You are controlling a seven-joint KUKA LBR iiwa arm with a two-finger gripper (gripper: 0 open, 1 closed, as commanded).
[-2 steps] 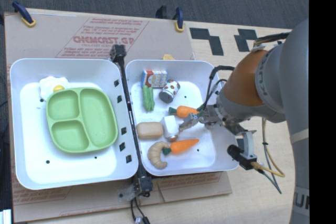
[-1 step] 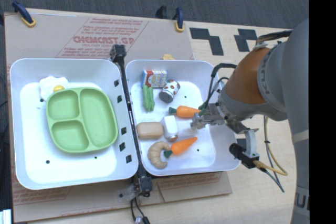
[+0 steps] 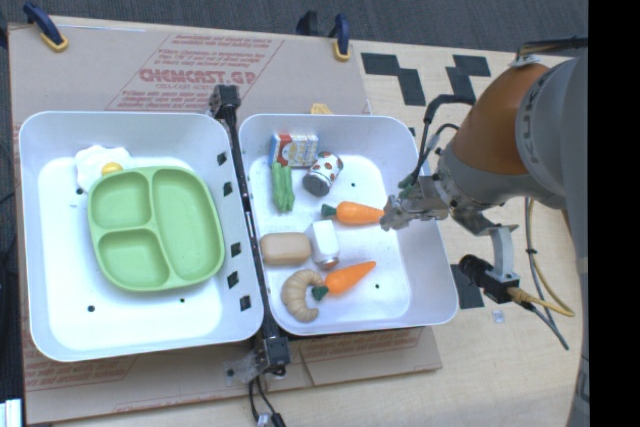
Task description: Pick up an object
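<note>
Camera view: the end effector (image 3: 392,218) sits low over the right bin (image 3: 425,300), at its right side, tip just beside the leaf end of the upper carrot (image 3: 358,212). Whether it is open or closed cannot be told; nothing is visibly held.

The upper carrot looks like the likely target, lying on its side mid-bin, touching nothing else. Judged a light, stiff plastic toy with a smooth, tapered body, so it may slip; best taken across the thick middle, not the narrow tip.

Counts, right bin: two carrots, the lower carrot (image 3: 348,278) resting against the croissant (image 3: 297,295); one croissant; one bread roll (image 3: 284,248); one white block (image 3: 324,239) between roll and lower carrot; one green vegetable (image 3: 283,185), long and thin; one small carton (image 3: 295,150); one dark can (image 3: 322,175) tipped on its side near the carton. All probably hollow play food, light and rigid.

Left bin (image 3: 50,315): one green divided plate (image 3: 155,226), three compartments, nothing in them; one fried egg toy (image 3: 100,162) tucked at the plate's upper left edge.

Table (image 3: 180,65): cardboard sheet under both bins.
</note>
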